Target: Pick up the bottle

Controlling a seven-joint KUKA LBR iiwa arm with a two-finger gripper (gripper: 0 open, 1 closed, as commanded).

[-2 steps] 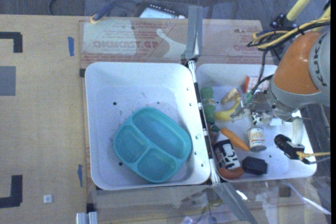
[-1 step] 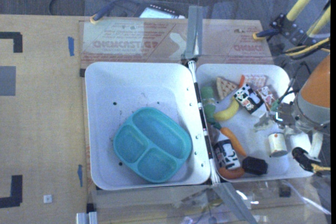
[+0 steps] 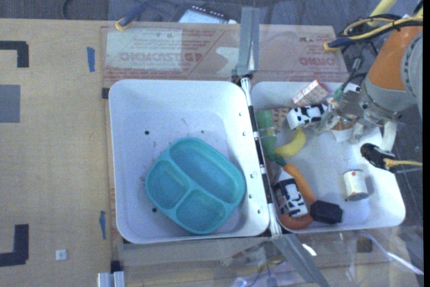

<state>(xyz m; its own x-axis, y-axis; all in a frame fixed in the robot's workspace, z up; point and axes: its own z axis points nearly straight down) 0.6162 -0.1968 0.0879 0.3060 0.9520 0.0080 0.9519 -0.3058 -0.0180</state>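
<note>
Camera view: the end effector [image 3: 339, 114] hangs low at the right bin's [image 3: 386, 215] back edge, among clutter there; whether it is wide or narrow I cannot tell. The bottle [image 3: 266, 126], green and see-through, lies against that bin's left wall near the back corner, just beside a banana [image 3: 291, 144]. It looks light, smooth plastic, likely slippery and round, so take it across the middle of its body. A teal sectioned plate [image 3: 195, 185] lies in the left bin [image 3: 127, 104].
</note>
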